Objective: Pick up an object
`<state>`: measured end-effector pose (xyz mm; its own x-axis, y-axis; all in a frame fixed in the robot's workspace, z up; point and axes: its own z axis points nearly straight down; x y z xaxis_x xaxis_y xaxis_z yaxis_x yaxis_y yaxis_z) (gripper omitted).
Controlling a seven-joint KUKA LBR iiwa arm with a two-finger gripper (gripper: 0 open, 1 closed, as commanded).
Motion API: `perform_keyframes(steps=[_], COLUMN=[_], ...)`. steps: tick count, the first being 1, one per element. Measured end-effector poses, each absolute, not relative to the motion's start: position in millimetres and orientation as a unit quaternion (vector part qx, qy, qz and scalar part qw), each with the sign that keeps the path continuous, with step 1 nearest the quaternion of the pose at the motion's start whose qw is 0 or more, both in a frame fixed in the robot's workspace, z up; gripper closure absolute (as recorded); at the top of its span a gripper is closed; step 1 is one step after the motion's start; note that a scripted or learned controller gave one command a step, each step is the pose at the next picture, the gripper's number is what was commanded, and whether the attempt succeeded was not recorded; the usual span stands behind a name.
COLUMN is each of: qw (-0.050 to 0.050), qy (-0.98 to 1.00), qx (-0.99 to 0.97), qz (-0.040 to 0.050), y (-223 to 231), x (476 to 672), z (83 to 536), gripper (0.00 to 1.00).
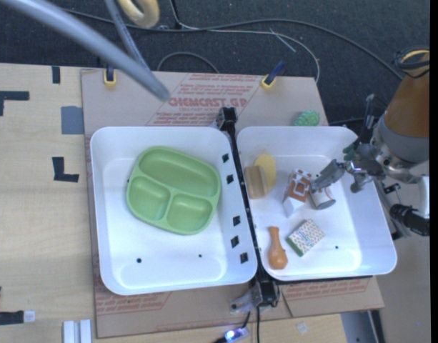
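Observation:
The right bin (369,252) holds several small objects. A yellow and tan sponge-like piece (260,175) lies near the divider. A red and white carton (298,188) stands in the middle, with a grey cylinder (322,199) just right of it. A green patterned box (305,236) and an orange carrot-shaped toy (276,248) lie toward the front. My gripper (341,180) hangs over the bin's right half, just above and right of the grey cylinder. It is open, with nothing between its fingers.
The left bin (111,263) holds a green divided plate (174,190). A black divider (236,199) runs between the bins. A small green object (308,118) lies on the cardboard behind the right bin. Cables cross the dark floor at the back.

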<state>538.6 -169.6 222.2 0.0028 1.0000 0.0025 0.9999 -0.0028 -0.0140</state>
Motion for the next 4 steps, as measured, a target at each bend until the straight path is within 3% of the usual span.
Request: perform_keyframes(steps=[1, 4], qw=[0.001, 0.001], qy=[-0.707, -0.707], qx=[-0.707, -0.707], qz=[0.0007, 0.0004], y=[-169.2, -164.2], x=[541.3, 526.6], z=[228.9, 83.5], gripper=[0.00, 0.00])
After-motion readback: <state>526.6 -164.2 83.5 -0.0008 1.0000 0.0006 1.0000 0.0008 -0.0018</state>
